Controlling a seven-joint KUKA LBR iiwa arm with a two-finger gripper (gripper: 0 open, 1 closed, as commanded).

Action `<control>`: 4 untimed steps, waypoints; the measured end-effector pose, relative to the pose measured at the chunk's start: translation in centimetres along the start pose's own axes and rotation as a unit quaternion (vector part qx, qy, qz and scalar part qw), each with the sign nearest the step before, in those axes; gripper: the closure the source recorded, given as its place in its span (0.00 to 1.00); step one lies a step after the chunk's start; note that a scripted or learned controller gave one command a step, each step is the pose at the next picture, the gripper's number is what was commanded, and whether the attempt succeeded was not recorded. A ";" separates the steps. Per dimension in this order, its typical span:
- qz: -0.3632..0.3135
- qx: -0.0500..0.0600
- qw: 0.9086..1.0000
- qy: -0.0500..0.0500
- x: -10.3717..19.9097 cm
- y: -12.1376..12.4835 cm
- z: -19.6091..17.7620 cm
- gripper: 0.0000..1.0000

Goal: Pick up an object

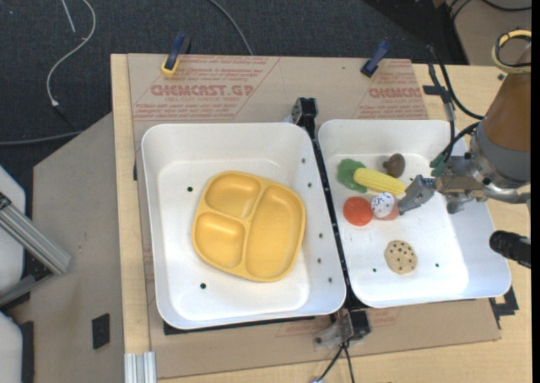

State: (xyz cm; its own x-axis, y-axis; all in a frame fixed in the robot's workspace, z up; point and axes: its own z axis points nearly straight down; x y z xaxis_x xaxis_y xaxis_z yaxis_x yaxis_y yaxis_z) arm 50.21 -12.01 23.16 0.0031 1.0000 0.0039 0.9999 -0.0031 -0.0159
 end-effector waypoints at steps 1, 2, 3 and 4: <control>-0.002 -0.007 1.000 -0.001 0.0 0.3 -0.7 0.00; -0.002 -0.005 1.000 0.000 0.8 -0.4 4.3 0.00; -0.001 -0.005 1.000 -0.001 0.7 0.4 10.3 0.00; -0.002 -0.007 1.000 -0.001 0.8 0.5 14.8 0.00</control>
State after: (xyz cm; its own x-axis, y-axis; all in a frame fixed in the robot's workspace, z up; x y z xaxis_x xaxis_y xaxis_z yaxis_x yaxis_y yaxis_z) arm 50.47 -11.20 8.34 0.0000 1.0000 0.0016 1.0000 0.0000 -0.0023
